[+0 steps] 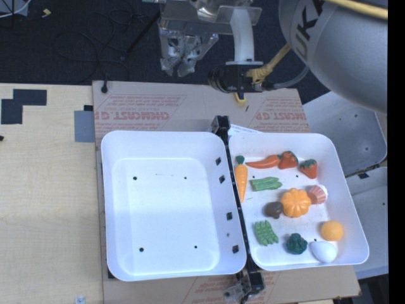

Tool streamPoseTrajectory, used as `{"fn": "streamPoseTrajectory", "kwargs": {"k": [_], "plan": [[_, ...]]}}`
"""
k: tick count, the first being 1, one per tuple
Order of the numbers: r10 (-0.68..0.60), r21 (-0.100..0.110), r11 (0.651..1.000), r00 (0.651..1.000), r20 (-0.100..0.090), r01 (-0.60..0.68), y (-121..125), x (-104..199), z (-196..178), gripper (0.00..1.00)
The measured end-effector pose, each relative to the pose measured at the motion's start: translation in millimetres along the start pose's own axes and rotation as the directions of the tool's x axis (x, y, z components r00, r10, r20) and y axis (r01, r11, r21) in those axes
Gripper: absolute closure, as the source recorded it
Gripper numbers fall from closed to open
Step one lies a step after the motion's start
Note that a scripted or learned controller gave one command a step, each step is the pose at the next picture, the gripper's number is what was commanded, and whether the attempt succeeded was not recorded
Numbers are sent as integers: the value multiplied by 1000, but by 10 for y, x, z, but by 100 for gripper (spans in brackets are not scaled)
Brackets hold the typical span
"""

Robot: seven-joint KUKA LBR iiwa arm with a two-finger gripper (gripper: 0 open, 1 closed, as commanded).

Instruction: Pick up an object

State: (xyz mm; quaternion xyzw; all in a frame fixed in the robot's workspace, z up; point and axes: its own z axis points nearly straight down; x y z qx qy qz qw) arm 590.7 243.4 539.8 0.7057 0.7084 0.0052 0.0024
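Gripper [182, 59] high at the top centre of the frame, above the dark floor beyond the desk [44, 189], well apart from both bins. Fingers pointing down, close together, with nothing between them; whether fully pressed shut, hard to tell. Grey arm [345, 37] filling the upper right corner. Left bin [114, 170] at centre frame, lying on a cardboard sheet [145, 109] printed with red letters. Right bin [345, 189] just beside it, the two rims touching along a black clip strip. Toy food all in the right bin: carrot [241, 181] upright along the left wall; red chilli [263, 163] and tomato [288, 159] touching each other near the top; strawberry [309, 168] at the upper right; green bean pod [266, 183] below the chilli; pumpkin [295, 202] in the middle, touching a pink slice [317, 194] on its right and a brown mushroom [273, 209] on its left; second green pod [266, 232] at the lower left; broccoli [295, 243] beside a white egg [324, 251] near the bottom rim; orange [331, 230] just above the egg.
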Motion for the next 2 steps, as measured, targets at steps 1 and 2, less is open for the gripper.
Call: {"fn": "streamPoseTrajectory", "kwargs": {"k": [1,2], "plan": [[-2,16,1000,1000,6,2,-1,9,89,0],[-9,19,1000,1000,8,9,-2,19,-6,100]]}}
